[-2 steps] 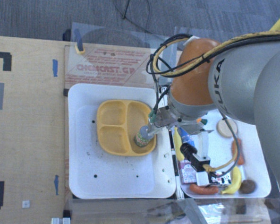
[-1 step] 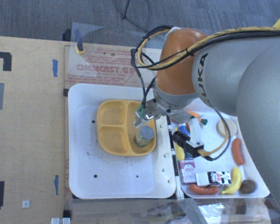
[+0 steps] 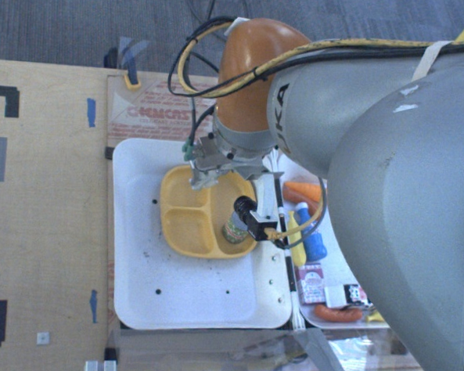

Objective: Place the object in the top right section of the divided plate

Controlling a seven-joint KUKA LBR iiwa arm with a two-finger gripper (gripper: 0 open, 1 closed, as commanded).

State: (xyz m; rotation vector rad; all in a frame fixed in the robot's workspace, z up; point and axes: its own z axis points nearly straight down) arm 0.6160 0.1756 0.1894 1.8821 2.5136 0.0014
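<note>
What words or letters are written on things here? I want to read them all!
"KA": black letters on the grey arm, cut off by the orange band.
Red print on the board behind the left bin: too blurred to read.
Pink packet in the right bin: print too small.
Black-and-white card beside it: unreadable.

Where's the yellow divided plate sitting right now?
The yellow divided plate lies in the left white bin, toward its upper right, directly beneath the gripper, with its right edge near the wall shared with the other bin.
</note>
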